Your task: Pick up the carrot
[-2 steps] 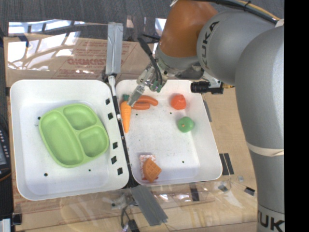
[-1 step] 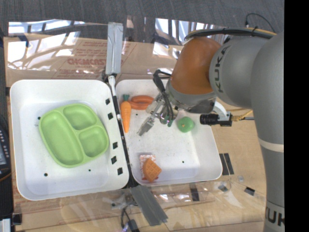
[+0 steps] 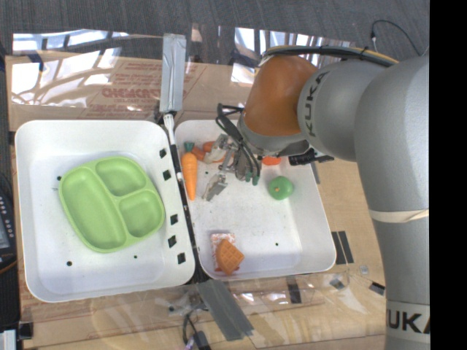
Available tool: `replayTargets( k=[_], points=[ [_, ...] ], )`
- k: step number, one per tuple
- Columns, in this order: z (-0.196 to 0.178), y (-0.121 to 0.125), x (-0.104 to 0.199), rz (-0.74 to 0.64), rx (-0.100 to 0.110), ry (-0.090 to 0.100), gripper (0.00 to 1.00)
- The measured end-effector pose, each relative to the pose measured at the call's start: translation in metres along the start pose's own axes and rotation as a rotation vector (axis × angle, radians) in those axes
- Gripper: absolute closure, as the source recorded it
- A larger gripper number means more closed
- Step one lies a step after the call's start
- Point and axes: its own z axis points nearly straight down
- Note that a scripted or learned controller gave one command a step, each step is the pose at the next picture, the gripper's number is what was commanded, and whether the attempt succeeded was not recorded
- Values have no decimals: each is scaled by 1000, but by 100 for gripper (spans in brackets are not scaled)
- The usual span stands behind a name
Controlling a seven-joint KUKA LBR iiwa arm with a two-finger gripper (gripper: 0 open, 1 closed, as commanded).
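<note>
A grey arm reaches from the right over the right bin. Its gripper points down-left with its 2 fingers slightly apart, holding nothing. The carrot lies just left of the fingertips, against the bin's left wall, long axis running top to bottom, narrow tip toward the bottom. Open floor lies below the gripper.

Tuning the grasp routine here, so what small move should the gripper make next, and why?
Probably a short shift toward the left bin, to centre over the carrot. The gripper sits just right of it in the right bin with nothing between its fingers. The carrot lies lengthwise against that bin's left wall, so the approach likely needs care near the wall.
</note>
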Motion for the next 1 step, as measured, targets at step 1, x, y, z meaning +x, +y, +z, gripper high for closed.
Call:
replayTargets(
  k=[1],
  points=[
    [-2, 8, -18, -341, 0, -4, 0]
  ],
)
